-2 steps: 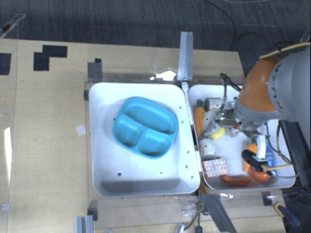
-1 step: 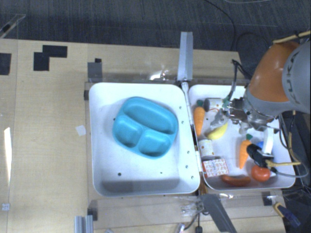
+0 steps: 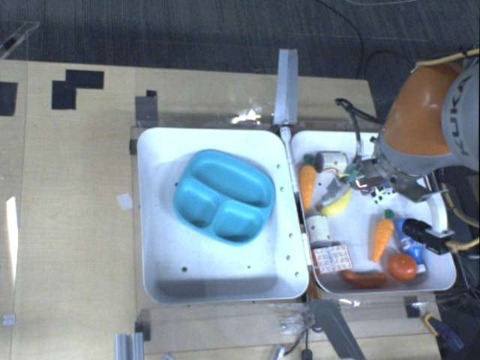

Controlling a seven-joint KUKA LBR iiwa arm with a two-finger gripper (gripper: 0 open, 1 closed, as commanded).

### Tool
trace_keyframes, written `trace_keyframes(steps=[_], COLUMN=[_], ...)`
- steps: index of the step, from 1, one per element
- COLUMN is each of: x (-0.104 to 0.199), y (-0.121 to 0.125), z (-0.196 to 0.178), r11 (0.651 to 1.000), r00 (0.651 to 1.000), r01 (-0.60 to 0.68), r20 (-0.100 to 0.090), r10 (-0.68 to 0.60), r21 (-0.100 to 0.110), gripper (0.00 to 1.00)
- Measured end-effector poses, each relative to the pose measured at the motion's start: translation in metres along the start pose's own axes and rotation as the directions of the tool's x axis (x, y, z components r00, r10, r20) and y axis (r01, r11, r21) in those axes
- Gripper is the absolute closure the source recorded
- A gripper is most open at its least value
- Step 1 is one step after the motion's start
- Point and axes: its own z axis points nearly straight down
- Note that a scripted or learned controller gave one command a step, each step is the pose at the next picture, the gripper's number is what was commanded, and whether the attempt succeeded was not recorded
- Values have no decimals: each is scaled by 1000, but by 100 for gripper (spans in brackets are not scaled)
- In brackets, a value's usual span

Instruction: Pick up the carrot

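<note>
Found the carrot [image 3: 382, 238] lying in the right bin [image 3: 352, 227] near the gripper [image 3: 366, 177], at about 5 o'clock from it, long axis running roughly 12 to 6, green top nearest the tool; could not tell the gripper's opening or hold

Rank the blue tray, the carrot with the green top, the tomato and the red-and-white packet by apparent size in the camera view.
1. Blue tray, by far the largest.
2. Carrot and red-and-white packet: too alike to rank, one long and thin, the other squarish.
3. Tomato, smallest.
</note>
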Motion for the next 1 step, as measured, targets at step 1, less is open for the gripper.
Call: trace_keyframes(steps=[1], x=[-88], y=[-30], z=[-19], r11=[1000], r00=[1000], r01=[11], r20=[3], r10=[-11], r21=[-3], gripper=[0])
